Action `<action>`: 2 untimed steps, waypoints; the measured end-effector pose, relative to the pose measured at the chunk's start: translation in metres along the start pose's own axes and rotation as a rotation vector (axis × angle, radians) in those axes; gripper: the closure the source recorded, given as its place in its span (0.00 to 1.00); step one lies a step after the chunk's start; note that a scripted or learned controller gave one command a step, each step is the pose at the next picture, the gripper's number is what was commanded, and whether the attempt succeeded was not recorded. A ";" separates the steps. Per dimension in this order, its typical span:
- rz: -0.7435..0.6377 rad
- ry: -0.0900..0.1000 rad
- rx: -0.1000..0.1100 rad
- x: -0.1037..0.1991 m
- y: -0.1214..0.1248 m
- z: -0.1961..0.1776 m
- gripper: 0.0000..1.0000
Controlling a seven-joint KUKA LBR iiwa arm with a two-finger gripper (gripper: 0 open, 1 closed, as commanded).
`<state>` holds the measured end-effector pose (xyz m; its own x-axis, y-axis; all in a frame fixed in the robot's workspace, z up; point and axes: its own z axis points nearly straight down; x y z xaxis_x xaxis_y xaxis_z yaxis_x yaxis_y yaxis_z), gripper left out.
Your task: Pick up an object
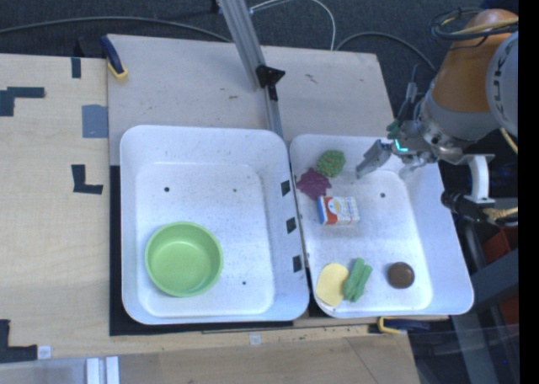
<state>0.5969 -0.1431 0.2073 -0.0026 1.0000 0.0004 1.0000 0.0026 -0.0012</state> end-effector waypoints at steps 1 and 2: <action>0.001 0.000 0.005 0.011 -0.002 0.054 0.00; 0.003 0.000 -0.006 0.010 0.002 0.110 0.00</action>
<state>0.5982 -0.1335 0.0973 0.0000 1.0000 0.0001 1.0000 0.0000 0.0048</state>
